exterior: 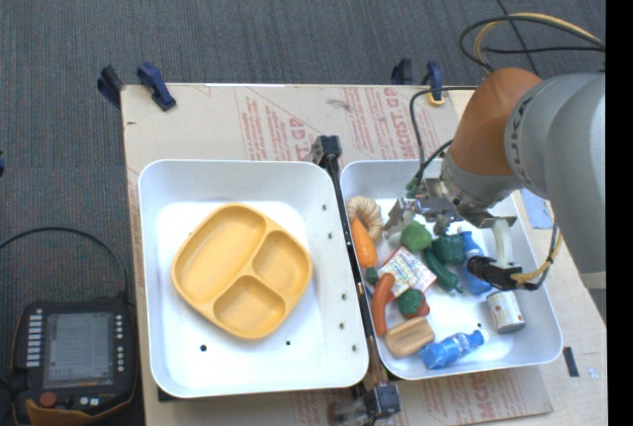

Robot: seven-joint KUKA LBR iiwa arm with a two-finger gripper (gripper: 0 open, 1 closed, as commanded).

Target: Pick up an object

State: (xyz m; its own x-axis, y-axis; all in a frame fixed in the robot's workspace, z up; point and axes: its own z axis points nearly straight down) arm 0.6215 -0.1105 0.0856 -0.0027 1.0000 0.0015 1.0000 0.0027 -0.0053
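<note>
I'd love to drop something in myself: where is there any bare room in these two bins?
Left bin: a bare white border all around the yellow divided plate, widest along the near and left sides. Right bin: crowded with toy food under the gripper; one small patch between the blue bottle and metal can.

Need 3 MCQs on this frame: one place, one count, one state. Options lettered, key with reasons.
1. Where is the yellow plate?
A. left bin
B. right bin
C. on the floor

2. How many compartments has the plate?
A. two
B. three
C. five

3. How does the gripper stand to the right bin?
A. parked over the left bin
B. low over the toys at the right bin's far end
C. raised clear of the bench

Key:
1 A, the plate lies flat in the left bin.
2 B, one long section and two smaller ones show.
3 B, it sits just above the green toy beside the carrot.
</note>
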